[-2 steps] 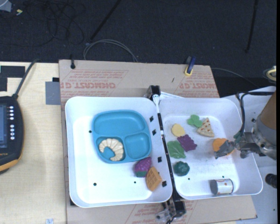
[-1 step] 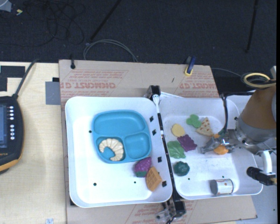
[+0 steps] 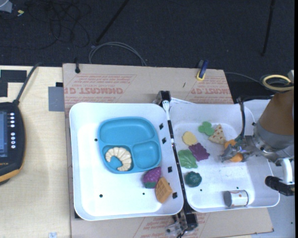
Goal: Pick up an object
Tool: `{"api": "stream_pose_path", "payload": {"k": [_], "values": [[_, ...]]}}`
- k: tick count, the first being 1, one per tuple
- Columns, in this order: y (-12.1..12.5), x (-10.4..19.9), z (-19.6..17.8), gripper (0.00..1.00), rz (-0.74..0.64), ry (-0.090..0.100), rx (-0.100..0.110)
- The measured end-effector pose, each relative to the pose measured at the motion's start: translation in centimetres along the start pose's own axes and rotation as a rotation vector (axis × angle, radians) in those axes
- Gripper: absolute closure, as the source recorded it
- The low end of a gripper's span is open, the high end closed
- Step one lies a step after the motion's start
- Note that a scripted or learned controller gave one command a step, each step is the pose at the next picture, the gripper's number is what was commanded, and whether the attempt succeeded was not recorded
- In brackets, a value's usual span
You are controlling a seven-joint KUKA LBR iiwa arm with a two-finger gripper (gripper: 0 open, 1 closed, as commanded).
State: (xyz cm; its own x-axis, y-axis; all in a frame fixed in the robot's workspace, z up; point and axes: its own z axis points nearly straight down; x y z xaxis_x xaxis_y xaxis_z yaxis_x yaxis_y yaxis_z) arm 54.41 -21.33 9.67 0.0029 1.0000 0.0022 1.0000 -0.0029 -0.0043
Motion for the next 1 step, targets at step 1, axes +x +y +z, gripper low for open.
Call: {"api": "stream_pose_path", "payload": {"k": [1], "values": [[10.32,5.87,-2.60,1.00,-0.011,-0.001,-0.007]]}}
